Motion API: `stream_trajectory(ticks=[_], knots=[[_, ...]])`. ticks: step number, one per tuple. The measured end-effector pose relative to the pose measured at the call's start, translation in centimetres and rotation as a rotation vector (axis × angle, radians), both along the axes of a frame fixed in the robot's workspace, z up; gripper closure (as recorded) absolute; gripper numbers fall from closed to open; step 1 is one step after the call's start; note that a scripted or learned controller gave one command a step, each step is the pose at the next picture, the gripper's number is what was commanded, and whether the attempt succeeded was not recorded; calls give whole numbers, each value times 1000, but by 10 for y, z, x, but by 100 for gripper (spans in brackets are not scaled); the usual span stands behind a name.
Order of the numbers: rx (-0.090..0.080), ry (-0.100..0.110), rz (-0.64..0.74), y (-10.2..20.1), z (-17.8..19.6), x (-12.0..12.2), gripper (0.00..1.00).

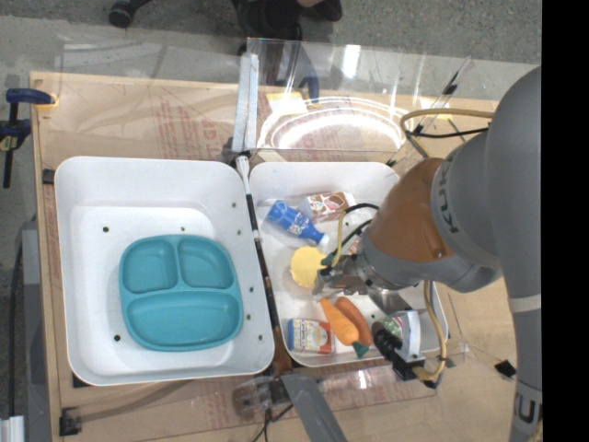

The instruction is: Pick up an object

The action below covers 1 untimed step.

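The right bin [317,169] holds several small items: a yellow lemon-like piece [304,266], an orange carrot [349,320], a blue bottle [294,221], a brown and white packet [328,204], a small printed carton [309,336] and a can [403,331] at the front right corner. My gripper [329,280] is low in this bin, at the right edge of the yellow piece and just above the carrot's top end. The wrist and the orange band cover the bin's right half.
The left bin [92,184] holds a teal divided plate [180,292]. A clear plastic cover [331,129] lies behind the right bin. A blue clamp [17,118] sits on the bench's left edge. Cables loop near the wrist at the right.
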<state>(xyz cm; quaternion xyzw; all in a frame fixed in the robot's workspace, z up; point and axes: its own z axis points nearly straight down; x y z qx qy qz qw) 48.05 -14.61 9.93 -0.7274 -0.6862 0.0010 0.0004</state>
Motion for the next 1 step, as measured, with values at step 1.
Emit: stream_trajectory(ticks=[1], knots=[[-1,-5,251,10,158,-27,100]])
